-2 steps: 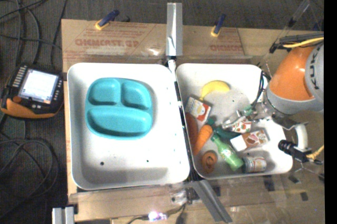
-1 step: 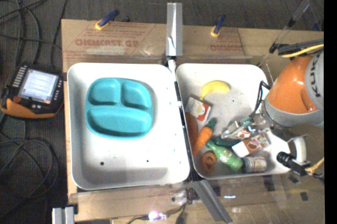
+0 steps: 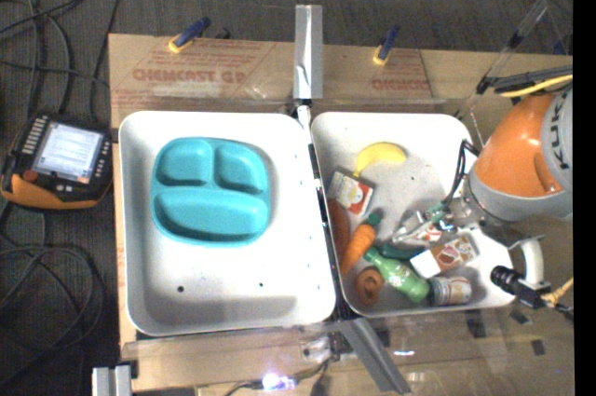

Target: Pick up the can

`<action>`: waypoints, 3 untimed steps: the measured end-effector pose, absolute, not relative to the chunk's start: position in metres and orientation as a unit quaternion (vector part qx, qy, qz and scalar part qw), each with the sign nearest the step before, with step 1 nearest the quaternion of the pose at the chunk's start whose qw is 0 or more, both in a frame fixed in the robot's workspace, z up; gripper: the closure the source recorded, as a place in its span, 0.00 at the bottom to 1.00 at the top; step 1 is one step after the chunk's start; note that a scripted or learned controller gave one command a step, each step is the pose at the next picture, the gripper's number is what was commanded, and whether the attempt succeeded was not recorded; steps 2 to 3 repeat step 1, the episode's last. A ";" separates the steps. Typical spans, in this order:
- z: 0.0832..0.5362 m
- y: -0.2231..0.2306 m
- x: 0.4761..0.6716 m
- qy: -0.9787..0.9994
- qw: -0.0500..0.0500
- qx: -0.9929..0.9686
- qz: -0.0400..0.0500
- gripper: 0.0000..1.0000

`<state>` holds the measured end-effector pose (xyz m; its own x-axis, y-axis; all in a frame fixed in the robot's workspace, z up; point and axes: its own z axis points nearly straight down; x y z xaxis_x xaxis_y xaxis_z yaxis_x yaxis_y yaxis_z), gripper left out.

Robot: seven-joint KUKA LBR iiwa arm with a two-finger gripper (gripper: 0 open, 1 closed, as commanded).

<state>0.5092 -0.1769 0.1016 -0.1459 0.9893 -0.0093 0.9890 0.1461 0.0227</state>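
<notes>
Right bin (image 3: 438,129): front half packed tight. Can (image 3: 451,292) hemmed by green bottle (image 3: 399,274) on its left, carton (image 3: 445,255) behind. Open floor only at back, around banana (image 3: 380,155).

can (image 3: 451,292) | small, grey, labelled | lying on its side | right bin's near-right corner
</notes>
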 end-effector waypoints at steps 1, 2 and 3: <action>0.202 -0.136 0.586 0.767 0.000 0.641 -0.001 1.00; 0.202 -0.136 0.586 0.767 0.000 0.641 -0.001 1.00; 0.202 -0.136 0.586 0.767 0.000 0.641 -0.001 1.00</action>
